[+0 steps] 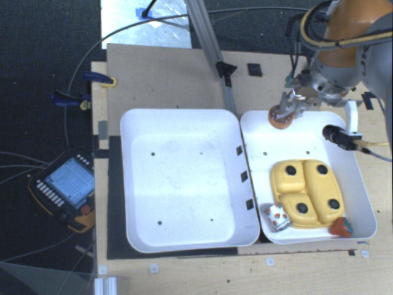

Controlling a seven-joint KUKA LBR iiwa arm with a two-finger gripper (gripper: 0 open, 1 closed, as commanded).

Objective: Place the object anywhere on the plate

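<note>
Brown object point(280, 120) sat right under the gripper point(287, 109); jaws looked pinched on it, its top hidden.

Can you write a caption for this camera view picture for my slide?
Grey robot arm's gripper over small round brown object near yellow sectioned plate in right white bin.

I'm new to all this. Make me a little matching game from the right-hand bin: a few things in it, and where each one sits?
Things:
1. yellow plate
2. brown round object
3. red toy
4. white spotted toy

Places:
A. bin's far left corner, at the gripper
B. near right corner
C. lower middle of the bin
D. near left corner, beside the plate

Pairs: 1-C, 2-A, 3-B, 4-D
</note>
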